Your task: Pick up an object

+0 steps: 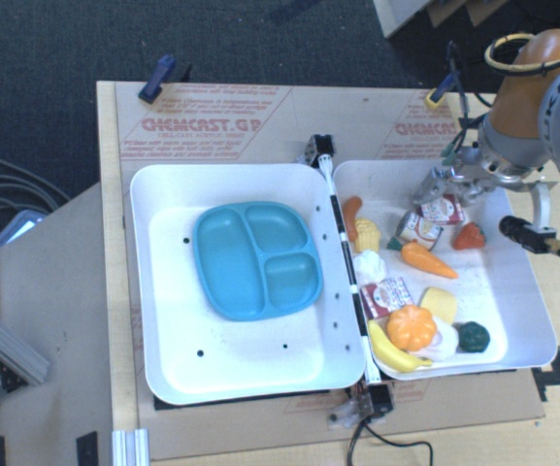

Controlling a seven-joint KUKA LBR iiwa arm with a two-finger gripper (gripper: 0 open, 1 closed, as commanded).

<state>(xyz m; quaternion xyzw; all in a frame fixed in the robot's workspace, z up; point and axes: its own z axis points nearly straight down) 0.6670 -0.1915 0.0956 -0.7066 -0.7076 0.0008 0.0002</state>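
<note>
The gripper [444, 184] is hovering low near the right bin's [527, 299] back edge, directly over a packet [433, 217]; whether it is spread or pinching cannot be told. The robot should be descending straight and closing squarely across the packet's narrow width, avoiding the carrot [428, 258] alongside. The packet is looking flat, crinkly, red-and-white, lying slightly tilted.

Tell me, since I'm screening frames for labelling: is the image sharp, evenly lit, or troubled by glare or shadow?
Camera view: lighting is even and soft; the blue divided plastic tray is sharp, its white bin bright but not blown out; the small toy foods look slightly soft; the two-finger gripper casts only faint shadow.
</note>
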